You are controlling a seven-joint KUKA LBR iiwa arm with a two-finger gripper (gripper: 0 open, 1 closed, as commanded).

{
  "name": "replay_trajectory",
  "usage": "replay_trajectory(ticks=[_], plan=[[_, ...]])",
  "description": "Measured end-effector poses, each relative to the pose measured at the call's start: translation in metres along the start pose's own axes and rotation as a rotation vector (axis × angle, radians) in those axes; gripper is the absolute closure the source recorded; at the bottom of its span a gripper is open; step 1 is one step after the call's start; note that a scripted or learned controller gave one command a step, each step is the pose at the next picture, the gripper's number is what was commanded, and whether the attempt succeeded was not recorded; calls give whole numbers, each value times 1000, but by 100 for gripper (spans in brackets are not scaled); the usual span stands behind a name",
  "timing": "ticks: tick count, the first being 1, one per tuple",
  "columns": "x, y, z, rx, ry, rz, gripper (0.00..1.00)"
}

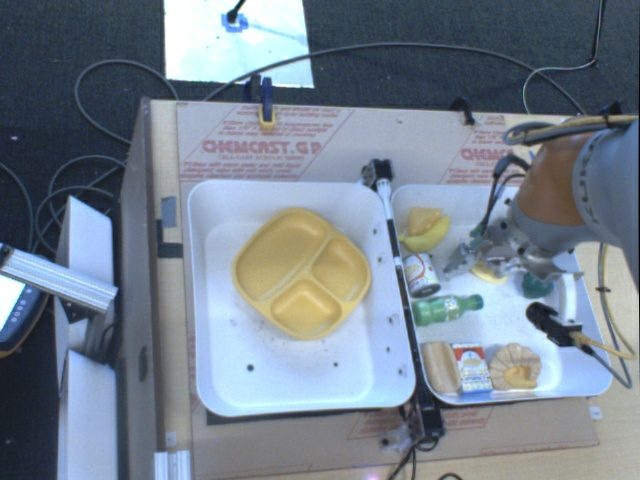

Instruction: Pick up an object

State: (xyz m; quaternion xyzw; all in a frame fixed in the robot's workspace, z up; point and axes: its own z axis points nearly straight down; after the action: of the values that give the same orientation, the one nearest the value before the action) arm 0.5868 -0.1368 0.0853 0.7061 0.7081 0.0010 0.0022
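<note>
Yellow piece (490,272) in the right bin (590,373) sits under my gripper (478,258); can't tell how wide it's set. I'd drop straight, avoiding the green bottle (446,309).

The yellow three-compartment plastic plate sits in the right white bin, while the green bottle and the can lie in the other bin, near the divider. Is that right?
Not quite. The camera view shows the yellow three-compartment plastic plate in the left white bin, not the right one. The green bottle and the can lie in the other bin, the right white bin, near the divider, as stated.
</note>
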Motion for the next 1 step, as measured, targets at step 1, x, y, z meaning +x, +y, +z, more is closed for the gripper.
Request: replay_trajectory(ticks=[1], plan=[[43, 72, 1, 2, 2, -2, 0]])
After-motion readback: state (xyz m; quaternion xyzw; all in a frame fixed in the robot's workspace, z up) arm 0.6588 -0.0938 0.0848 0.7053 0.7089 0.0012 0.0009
